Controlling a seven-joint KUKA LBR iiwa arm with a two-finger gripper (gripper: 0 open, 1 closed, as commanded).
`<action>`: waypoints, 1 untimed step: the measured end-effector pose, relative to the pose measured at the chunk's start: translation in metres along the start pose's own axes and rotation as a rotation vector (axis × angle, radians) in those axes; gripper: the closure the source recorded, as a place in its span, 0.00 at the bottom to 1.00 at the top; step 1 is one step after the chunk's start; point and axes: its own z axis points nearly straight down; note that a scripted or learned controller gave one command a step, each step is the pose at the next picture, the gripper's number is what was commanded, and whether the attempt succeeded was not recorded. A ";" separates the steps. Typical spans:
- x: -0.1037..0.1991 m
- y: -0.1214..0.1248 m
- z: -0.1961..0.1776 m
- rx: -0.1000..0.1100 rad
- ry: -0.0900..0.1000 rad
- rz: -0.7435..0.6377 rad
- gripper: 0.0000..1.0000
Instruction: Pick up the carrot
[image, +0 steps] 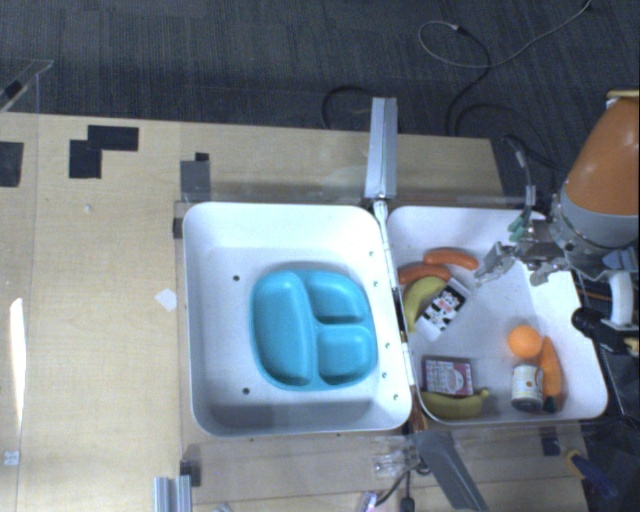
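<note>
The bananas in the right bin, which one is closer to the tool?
The upper banana, lying beside the divider between the bins. The tool hangs just up and right of it; the other banana lies along the bin's bottom edge.

The carrot is a short orange root lying in the lower right of the frame, near the right bin's front right corner. It lies roughly lengthwise up and down the picture, tilted slightly, with its darker end toward the bottom. Its upper end touches a round orange fruit, and a small jar stands just beside it on the left.
</note>
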 end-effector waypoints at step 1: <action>-0.056 -0.048 0.121 -0.004 0.000 -0.070 0.00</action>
